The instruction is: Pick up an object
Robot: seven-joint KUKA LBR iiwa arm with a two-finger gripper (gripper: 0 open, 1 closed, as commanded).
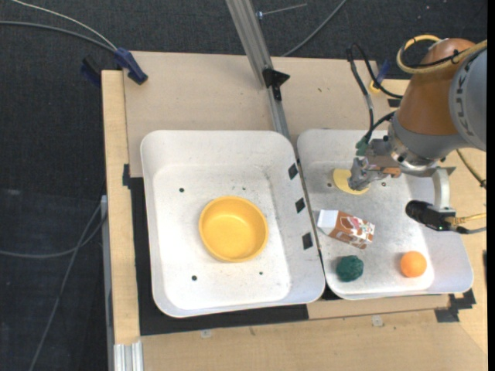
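My gripper (358, 180) hangs over the upper middle of the right bin (387, 280), right above a flat pale yellow piece (345, 181) that lies on the bin floor. The gripper's body covers part of that piece. Lower in the same bin lie a small red and white carton (348, 229), a dark green ball (349, 267) and an orange ball (413, 264). A yellow bowl (233, 228) sits upright in the middle of the left bin (178, 157).
A slanted metal pole (251, 29) runs down to the gap between the bins. Black clips (302, 205) line the divide. Cables and a black connector (425, 213) hang beside the wrist at the right.
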